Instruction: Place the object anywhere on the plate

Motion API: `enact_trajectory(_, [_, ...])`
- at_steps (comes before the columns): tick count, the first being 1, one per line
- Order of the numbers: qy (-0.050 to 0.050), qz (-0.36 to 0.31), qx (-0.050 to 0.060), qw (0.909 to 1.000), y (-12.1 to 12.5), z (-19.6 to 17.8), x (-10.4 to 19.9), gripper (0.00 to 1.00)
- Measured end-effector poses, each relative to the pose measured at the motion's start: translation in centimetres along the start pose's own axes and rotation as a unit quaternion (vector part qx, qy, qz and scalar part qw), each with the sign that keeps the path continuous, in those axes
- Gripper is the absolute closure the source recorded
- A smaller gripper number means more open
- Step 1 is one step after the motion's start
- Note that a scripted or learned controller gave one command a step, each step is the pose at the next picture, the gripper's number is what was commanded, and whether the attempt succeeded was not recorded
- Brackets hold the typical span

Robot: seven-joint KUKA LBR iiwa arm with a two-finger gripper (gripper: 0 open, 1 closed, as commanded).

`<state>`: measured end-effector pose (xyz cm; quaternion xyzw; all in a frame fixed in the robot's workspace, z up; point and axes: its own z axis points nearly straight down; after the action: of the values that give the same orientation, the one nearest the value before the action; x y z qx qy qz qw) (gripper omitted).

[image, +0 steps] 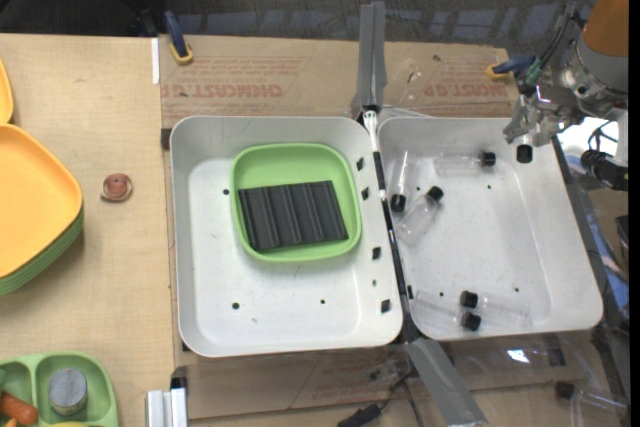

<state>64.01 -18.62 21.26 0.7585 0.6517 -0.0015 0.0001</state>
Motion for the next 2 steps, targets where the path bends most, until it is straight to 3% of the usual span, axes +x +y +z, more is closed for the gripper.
enact_trajectory(1, [0.0, 0.0, 0.0, 1.0, 0.0, 0.0, 0.0, 0.0])
enact_trajectory(2, [0.0, 0.077, 0.0, 0.9971, -2.5, -4.7, 2.1, 0.0])
